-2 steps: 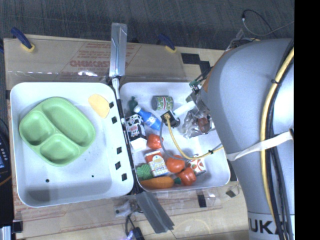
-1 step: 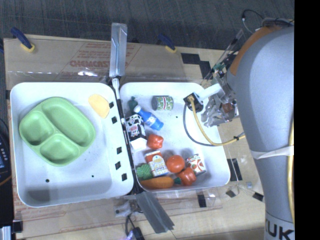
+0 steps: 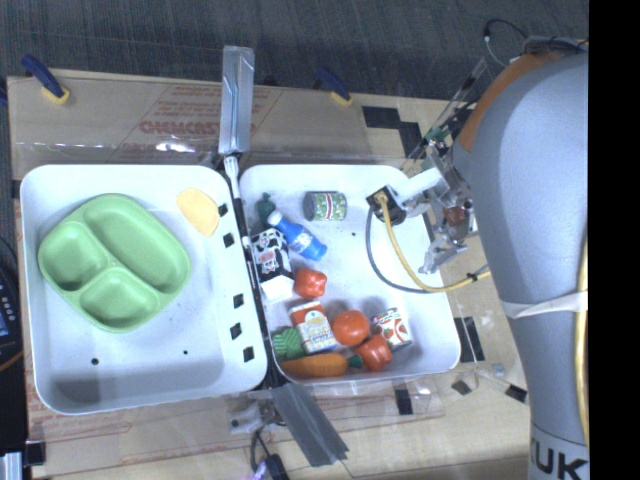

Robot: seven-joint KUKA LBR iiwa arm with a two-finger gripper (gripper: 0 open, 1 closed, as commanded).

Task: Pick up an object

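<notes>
A large grey robot arm (image 3: 530, 218) fills the right side of the scene, curving down over the right edge of the right bin (image 3: 420, 308). Its gripper (image 3: 443, 243) hangs above that bin's right rim, tangled with yellow cable; the fingers appear to hold nothing, though whether they are open or closed is too unclear to tell.

The right bin holds a cluster of toy groceries: a small green can (image 3: 325, 205) near the top, a blue bottle (image 3: 300, 238), a red pepper (image 3: 310, 283), a tomato (image 3: 351, 327), a carrot (image 3: 315, 366) along the bottom edge.

The left bin (image 3: 60, 368) holds a green divided plate (image 3: 113, 261) and a yellow piece (image 3: 198, 209). Both bins sit on a cardboard-covered bench (image 3: 300, 108), with dark floor beyond.
</notes>
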